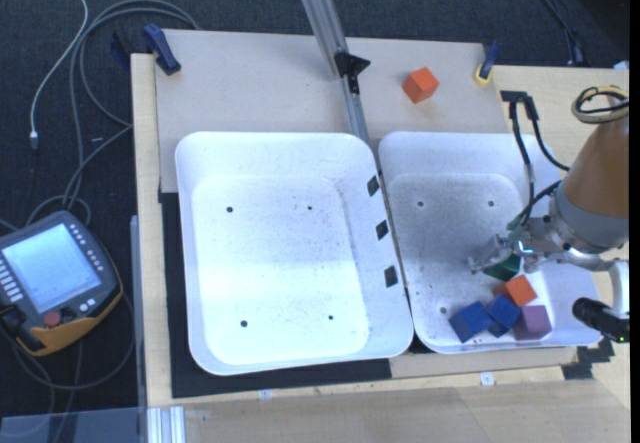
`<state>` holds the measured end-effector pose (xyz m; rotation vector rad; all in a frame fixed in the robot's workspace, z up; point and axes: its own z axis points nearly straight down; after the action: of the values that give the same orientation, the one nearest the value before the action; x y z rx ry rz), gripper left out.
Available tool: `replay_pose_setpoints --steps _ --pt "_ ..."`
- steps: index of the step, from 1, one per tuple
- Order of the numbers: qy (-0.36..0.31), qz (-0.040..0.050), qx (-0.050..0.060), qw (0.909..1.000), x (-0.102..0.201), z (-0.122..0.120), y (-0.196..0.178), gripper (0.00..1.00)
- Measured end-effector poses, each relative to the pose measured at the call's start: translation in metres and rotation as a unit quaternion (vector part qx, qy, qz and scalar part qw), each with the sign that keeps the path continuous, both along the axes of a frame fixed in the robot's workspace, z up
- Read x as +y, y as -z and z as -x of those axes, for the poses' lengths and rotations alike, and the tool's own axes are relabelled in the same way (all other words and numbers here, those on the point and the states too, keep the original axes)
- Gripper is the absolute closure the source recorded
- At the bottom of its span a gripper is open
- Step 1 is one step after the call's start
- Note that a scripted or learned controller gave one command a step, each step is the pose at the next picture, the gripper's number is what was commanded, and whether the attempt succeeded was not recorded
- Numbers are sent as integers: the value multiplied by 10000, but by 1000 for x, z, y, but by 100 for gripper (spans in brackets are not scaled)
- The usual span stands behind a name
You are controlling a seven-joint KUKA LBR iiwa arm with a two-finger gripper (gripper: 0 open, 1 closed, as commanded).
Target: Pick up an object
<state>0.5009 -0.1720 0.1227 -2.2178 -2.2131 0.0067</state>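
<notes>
Jaws [500,259], their spread impossible to judge, were poised above blocks [500,311] clustered at the right bin's [440,181] near edge.

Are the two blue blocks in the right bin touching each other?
Touching. The camera view shows the larger blue block pressed against the smaller blue block, with no white bin floor between them.

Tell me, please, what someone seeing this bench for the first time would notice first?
Probably the bright blocks bunched in the right bin's near corner: an orange block, two blue blocks and a purple block, with the tool just above them. A lone orange cube sits on the bench behind the bins.
</notes>
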Motion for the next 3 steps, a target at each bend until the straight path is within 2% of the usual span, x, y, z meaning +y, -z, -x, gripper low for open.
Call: replay_pose_setpoints --steps 1,2,3 --pt "-11 12 -58 10000 1 -3 -15 100" --pt "-32 22 -90 10000 25 1 -93 100" --pt "-22 -7 0 10000 48 -13 22 100"
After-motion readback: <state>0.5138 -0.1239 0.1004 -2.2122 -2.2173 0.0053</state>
